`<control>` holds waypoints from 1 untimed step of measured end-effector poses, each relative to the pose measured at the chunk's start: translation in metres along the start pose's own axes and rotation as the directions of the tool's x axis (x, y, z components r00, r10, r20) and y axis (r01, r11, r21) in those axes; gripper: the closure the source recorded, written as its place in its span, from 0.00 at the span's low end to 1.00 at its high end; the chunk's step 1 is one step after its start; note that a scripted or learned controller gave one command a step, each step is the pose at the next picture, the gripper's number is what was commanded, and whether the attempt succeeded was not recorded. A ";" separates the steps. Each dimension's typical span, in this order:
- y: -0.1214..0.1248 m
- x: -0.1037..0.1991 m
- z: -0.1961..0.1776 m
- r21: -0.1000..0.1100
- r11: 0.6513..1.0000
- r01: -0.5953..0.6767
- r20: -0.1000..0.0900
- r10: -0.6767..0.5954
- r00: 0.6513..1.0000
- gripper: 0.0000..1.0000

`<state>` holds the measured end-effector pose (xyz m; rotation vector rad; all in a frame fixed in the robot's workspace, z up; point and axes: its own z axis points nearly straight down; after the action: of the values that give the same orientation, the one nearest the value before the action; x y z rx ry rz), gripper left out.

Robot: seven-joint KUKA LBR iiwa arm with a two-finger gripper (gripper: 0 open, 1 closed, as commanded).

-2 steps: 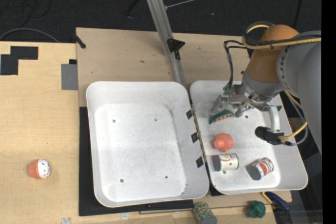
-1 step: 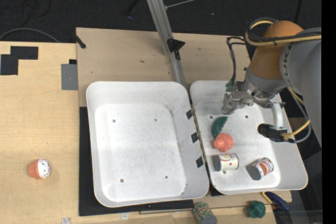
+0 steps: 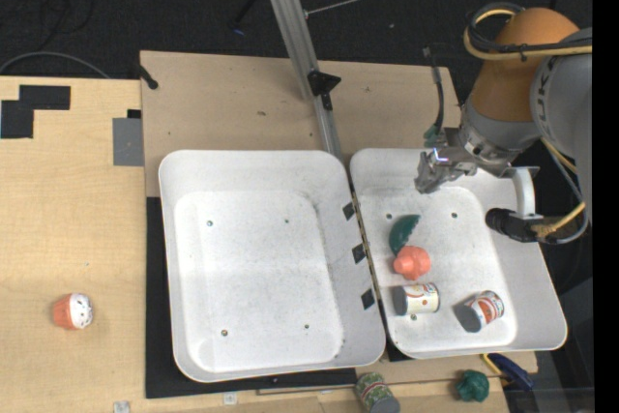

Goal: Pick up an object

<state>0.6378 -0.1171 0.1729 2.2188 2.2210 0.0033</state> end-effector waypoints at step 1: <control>0.001 -0.001 -0.054 -0.001 1.000 -0.001 0.001 0.001 1.000 1.00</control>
<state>0.6387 -0.1185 0.2264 2.2185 2.2194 0.0038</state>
